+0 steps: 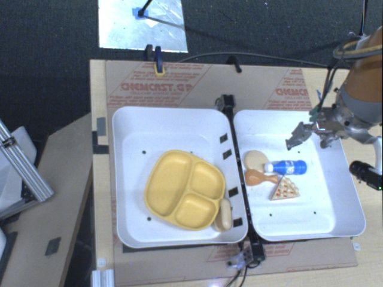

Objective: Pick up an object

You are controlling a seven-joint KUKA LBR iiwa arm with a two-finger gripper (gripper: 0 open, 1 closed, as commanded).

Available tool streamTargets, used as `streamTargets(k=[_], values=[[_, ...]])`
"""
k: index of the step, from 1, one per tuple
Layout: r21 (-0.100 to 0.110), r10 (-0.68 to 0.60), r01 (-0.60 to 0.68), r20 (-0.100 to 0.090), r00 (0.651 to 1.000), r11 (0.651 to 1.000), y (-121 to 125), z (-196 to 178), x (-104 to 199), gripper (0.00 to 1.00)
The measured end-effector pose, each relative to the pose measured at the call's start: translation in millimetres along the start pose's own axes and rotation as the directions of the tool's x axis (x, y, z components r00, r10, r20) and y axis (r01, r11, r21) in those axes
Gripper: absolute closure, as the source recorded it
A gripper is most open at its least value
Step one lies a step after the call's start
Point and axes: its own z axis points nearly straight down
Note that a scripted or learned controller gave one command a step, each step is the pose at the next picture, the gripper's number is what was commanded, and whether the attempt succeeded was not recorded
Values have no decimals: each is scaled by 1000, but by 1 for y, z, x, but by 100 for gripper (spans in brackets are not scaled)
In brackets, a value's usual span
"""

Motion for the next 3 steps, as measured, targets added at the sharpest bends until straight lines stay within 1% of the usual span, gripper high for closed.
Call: streamTargets(k=[1, 2, 3], values=[[-10, -2, 2, 1, 1000, 1000, 2, -5, 0, 0], [-7, -1, 1, 1, 1000, 1000, 8, 38, 4, 0], [-5, 0, 0, 1, 1000, 1000, -2, 92, 6, 0]])
